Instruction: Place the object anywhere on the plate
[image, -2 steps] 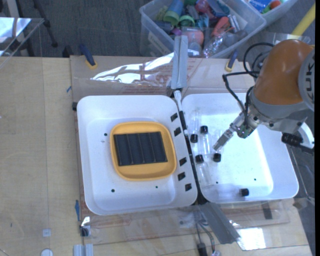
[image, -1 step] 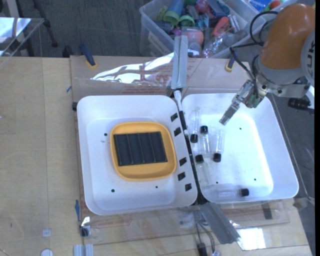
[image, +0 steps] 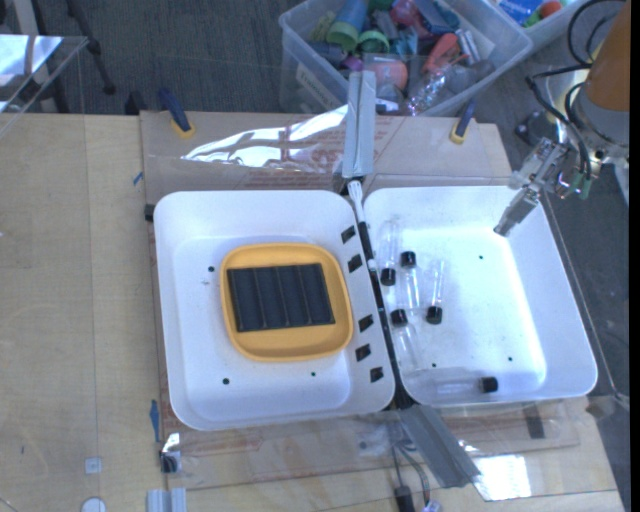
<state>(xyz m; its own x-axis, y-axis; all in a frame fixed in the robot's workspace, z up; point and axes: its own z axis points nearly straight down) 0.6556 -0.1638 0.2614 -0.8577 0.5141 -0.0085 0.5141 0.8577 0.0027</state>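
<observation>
Clear plastic vials with black caps (image: 410, 285) lie right of the yellow square plate (image: 287, 300). The gripper (image: 508, 222) hovers further right; whether its jaws are open, I cannot tell.

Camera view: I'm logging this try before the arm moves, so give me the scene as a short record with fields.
plate: yellow plate with a dark ribbed centre, in the left bin
objects: several clear vials with black caps, lying in the right bin
on the plate: no vial
gripper: gripper above the right bin's far right corner, apart from the vials
held: nothing visible between its fingers
background: tub of mixed coloured items
</observation>
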